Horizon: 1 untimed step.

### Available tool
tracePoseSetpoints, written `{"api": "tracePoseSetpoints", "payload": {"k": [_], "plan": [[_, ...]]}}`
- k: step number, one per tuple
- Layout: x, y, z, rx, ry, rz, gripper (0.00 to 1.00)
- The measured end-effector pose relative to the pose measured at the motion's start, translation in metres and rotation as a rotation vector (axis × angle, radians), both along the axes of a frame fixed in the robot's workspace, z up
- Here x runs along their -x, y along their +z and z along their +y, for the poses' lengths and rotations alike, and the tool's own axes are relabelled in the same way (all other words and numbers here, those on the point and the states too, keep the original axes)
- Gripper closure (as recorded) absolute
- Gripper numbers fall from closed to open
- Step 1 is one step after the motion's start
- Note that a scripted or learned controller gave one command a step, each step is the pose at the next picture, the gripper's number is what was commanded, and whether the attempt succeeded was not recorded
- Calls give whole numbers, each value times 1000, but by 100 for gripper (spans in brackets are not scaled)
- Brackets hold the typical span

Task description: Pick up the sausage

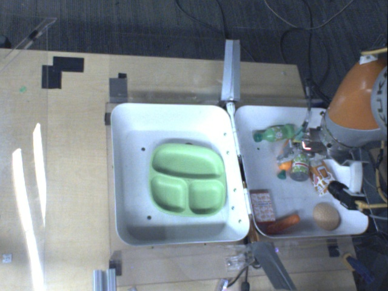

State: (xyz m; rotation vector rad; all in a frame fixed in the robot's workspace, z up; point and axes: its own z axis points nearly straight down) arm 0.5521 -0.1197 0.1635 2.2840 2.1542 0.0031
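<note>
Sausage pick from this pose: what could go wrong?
1. The sausage lies tight against the right bin's near wall and beside the small red carton, so a descent may strike the wall or nudge the carton.
2. The gripper is over the clutter by the green bottle, far from the sausage; moving across could knock those items.

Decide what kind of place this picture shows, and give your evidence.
Probably a robotics lab test bench: a grey and orange robot arm reaches over two white bins, one with a green divided tray, and loose cables trail on the floor.
</note>
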Motion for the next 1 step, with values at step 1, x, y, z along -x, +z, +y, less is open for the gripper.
{"api": "tracePoseSetpoints", "payload": {"k": [1], "plan": [[-50, 92, 20, 1, -87, -4, 0]]}}
